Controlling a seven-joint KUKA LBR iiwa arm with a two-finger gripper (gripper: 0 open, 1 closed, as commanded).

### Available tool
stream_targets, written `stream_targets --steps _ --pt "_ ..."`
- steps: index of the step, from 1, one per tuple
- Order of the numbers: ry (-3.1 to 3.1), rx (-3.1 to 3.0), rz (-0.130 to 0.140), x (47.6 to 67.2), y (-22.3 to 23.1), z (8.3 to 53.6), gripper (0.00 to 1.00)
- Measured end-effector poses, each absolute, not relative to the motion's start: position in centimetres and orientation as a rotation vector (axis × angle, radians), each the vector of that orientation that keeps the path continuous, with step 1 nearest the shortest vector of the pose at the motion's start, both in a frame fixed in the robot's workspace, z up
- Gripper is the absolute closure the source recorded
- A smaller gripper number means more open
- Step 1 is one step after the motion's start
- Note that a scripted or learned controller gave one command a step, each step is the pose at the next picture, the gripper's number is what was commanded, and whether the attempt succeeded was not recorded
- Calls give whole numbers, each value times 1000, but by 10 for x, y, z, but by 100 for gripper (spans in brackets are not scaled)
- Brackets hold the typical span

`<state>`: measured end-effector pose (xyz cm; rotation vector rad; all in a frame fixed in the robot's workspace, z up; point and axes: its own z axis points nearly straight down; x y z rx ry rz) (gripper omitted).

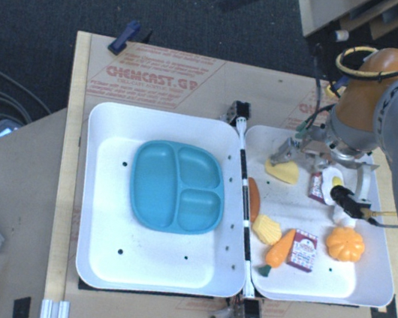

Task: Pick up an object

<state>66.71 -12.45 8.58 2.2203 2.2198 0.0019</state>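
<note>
The tabletop (167, 80) carries two bins; the end effector (313, 158) hovers near the cheese wedge (283, 171), finger state indiscernible.

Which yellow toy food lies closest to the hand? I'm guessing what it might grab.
The pale yellow wedge at the right bin's far left, just beside the hand. The other yellow piece, the corn, lies farther toward the camera, beside the carrot.

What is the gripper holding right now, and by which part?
It cannot be told. The gripper is low in the right bin beside the yellow wedge, but no object shows between its fingers.
</note>
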Motion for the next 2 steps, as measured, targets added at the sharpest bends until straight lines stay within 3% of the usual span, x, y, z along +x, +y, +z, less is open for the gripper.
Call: stream_targets --steps 1,2 --pt "2218 2217 6 669 -124 97 100" --pt "2218 2217 5 668 -124 97 0"
